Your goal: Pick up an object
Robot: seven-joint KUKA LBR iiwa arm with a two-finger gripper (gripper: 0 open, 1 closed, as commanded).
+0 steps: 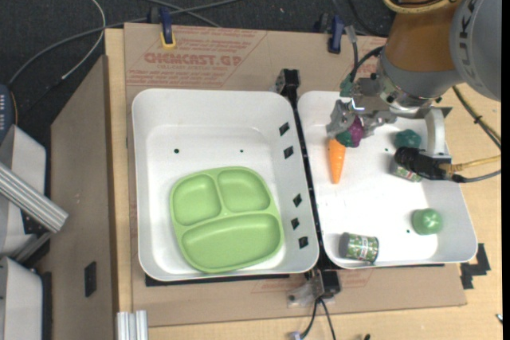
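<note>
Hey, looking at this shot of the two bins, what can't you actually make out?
- Gripper: open or shut unclear; the wrist overhangs it.
- Purple object at the carrot's top: shape unclear, partly under the gripper.
- Dark green object: partly hidden by the arm's bracket.
- Can label: too small to read.
- Arm: cut off by the top and right edges.

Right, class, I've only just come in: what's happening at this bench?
A grey and orange robot arm reaches in from the right over the right bin. Its gripper sits low at the top of a toy carrot, beside a small purple object. A grasp cannot be confirmed. Also in that bin lie a green ball, a small can and a dark green object. The left bin holds a green divided plate.
</note>
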